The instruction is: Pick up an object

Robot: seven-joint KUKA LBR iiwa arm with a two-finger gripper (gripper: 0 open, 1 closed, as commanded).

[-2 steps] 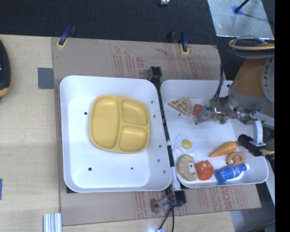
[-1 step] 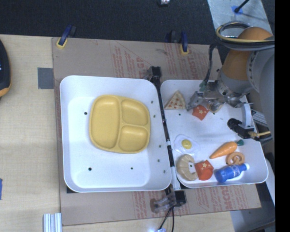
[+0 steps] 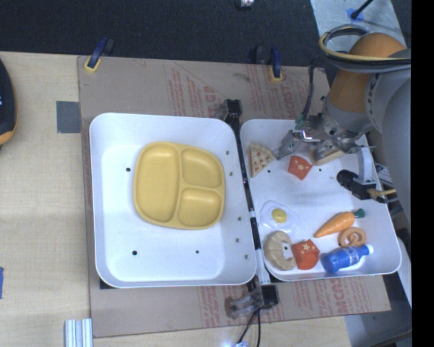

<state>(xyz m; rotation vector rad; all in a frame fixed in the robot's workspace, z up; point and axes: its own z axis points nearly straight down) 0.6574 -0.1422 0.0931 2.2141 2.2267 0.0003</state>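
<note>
gripper (image 3: 301, 148) at far edge of right white bin (image 3: 390, 266), fingers spread, touching small red block (image 3: 299, 167) | we see no object pinched | open floor mid-bin | near edge crowded: orange plastic carrot (image 3: 335, 223), blue bottle (image 3: 343, 258), red cube (image 3: 305, 254) | left bin (image 3: 116, 266) holds yellow divided tray (image 3: 179, 185), wide margins

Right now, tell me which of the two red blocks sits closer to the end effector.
The red block at the far end of the right bin, just under the end effector. The other red block lies at the near end, beside the blue bottle.
</note>
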